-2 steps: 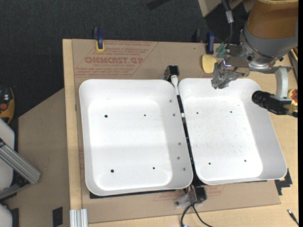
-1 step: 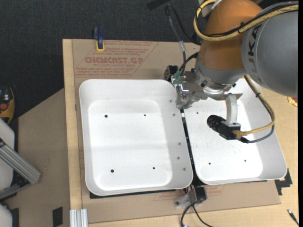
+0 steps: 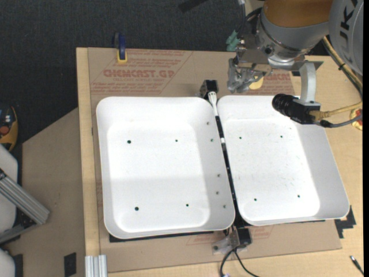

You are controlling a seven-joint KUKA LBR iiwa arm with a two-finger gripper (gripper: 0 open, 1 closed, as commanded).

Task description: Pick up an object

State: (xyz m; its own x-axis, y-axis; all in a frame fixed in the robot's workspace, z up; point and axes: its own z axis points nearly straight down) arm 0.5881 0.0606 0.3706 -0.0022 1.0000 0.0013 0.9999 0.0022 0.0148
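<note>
I see my gripper [image 3: 247,79] above the right bin's [image 3: 288,172] far rim, apparently pinching a small pale yellowish object [image 3: 256,83] (hard to identify). Looks light, probably soft; a mid-body pinch should do, though it could slip.

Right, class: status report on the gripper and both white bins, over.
Gripper above the bench, beyond the right shallow white bin's far edge. Small pale object at its tips; grasp unconfirmed. Left shallow white bin untouched.
</note>
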